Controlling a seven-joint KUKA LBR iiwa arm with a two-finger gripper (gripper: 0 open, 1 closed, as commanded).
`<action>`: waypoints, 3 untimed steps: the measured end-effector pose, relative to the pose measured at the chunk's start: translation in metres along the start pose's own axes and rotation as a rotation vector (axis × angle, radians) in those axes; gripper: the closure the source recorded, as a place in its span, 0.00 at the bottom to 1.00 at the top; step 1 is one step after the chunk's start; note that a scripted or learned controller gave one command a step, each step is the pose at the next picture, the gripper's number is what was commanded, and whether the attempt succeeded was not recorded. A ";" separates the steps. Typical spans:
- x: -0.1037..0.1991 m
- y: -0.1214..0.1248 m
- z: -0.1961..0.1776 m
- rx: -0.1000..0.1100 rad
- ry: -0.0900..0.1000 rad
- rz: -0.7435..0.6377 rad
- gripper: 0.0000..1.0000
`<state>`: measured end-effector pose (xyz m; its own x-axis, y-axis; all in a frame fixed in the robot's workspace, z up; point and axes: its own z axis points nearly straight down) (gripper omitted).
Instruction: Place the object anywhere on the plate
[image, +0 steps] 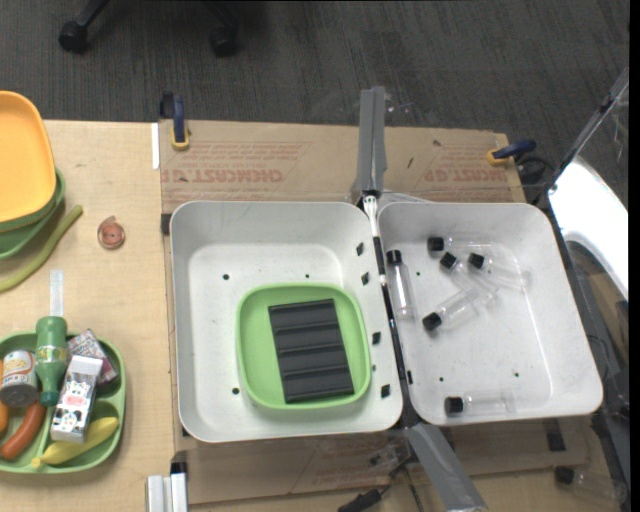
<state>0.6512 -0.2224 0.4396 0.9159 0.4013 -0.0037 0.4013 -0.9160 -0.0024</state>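
Note:
A green square plate (253, 350) lies in the left white bin (205, 300), toward its front. On the plate rests a black ridged rectangular block (311, 350), lying flat and covering most of the plate's middle. The right white bin (560, 330) holds several clear plastic tubes with black caps: one (455, 310) lies slanted near the middle, one (396, 284) lies along the left wall, and one (478, 405) lies at the front. More tubes (470, 256) cluster at the back.
A metal bar (372, 140) runs back from the seam between the bins. On the wooden table to the left stand stacked yellow and green plates (20, 180) and a green tray of toy food (60, 405). Part of a white and grey body (590, 205) stands at the right.

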 end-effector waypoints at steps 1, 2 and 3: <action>-0.004 -0.002 0.001 0.001 -0.002 0.132 0.00; -0.005 -0.002 0.000 0.001 0.000 0.209 0.00; 0.002 0.000 0.000 0.001 0.001 0.208 0.00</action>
<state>0.6533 -0.2220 0.4394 0.9791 0.2034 -0.0033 0.2034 -0.9791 -0.0022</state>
